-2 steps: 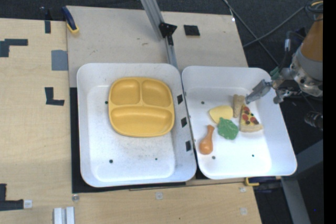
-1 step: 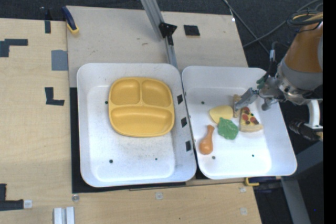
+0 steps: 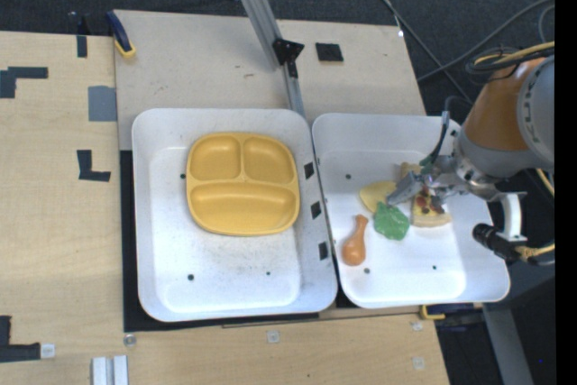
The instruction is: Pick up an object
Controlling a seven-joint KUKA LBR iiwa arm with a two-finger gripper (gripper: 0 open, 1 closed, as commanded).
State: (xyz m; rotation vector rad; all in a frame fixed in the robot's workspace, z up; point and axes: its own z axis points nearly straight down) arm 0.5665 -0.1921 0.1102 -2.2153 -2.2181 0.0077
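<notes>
From the camera view, two shallow white bins sit side by side on the surface (image 3: 216,59). The left bin (image 3: 162,284) holds a yellow divided plate (image 3: 242,183), lying flat toward its 12 o'clock half. The right bin (image 3: 379,135) carries a small cluster near its centre: a pale yellow flat piece (image 3: 374,194), a green crumpled item (image 3: 391,223) just at its 5 o'clock, an orange drumstick-shaped toy (image 3: 355,243) at the green item's 8 o'clock, and a tan and white item (image 3: 431,214) at the green item's 2 o'clock. The grey arm (image 3: 505,126) enters from 3 o'clock, and the fingers (image 3: 416,185) reach low over the cluster, just above the pale yellow piece; whether they are wide, narrow or gripping anything cannot be told.
</notes>
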